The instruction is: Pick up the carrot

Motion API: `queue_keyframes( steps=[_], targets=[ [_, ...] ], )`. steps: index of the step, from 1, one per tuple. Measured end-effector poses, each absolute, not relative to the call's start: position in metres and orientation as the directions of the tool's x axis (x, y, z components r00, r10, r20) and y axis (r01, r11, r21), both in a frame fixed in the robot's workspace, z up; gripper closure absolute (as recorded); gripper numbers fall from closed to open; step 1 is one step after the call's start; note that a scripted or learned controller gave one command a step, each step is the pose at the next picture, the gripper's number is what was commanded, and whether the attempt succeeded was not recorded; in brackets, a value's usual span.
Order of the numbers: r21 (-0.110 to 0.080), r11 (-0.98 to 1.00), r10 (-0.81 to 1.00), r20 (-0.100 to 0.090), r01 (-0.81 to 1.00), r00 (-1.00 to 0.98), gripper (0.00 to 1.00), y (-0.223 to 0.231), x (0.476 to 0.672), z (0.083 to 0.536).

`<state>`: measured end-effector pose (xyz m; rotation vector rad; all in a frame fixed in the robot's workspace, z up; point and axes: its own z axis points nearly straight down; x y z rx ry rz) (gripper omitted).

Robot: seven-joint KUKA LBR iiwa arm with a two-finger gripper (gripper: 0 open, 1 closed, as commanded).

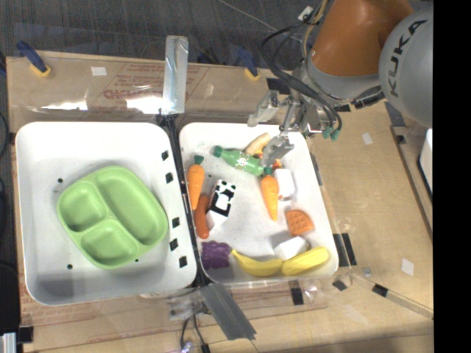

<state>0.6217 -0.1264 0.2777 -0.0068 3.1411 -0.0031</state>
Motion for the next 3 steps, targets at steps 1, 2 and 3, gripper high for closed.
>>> queue_keyframes(
  steps=[1, 2, 3],
  targets=[
    [0.003, 1.0, -0.028, 0.011, -0.028, -1.0, 0.0, -0.168, 0.6, 0.131],
    [0.0, 0.994, -0.11, -0.001, -0.11, -0.994, 0.0, -0.192, 0.572, 0.092],
    [-0.001, 0.993, -0.119, -0.005, -0.119, -0.993, 1.0, -0.189, 0.575, 0.104]
  ],
)
